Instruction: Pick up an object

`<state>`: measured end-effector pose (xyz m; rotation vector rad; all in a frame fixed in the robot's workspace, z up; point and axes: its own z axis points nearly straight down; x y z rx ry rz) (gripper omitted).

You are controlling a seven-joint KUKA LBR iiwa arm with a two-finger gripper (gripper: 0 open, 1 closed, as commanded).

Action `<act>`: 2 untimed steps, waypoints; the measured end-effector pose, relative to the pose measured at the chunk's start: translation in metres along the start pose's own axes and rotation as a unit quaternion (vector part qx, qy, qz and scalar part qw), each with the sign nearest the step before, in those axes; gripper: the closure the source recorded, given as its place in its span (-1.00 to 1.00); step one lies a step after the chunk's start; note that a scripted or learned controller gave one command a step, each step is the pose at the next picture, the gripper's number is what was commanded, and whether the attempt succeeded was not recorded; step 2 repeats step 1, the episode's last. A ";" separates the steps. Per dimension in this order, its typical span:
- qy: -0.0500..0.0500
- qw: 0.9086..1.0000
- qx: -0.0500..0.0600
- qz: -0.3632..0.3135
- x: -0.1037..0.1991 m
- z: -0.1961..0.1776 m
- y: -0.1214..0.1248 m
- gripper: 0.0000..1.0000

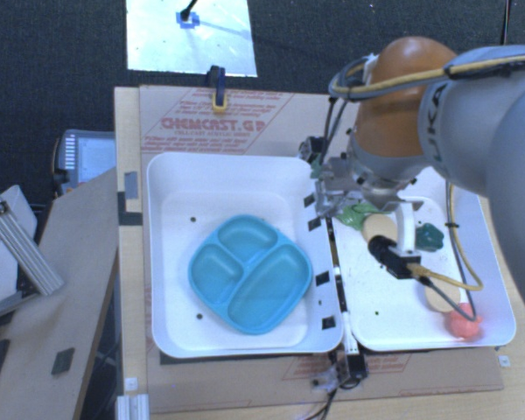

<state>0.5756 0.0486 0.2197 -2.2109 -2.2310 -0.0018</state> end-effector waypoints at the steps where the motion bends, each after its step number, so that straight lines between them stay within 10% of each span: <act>1: 0.000 1.000 0.000 0.000 0.041 -0.002 -0.021 1.00; 2: 0.000 1.000 0.000 0.000 0.041 -0.002 -0.021 1.00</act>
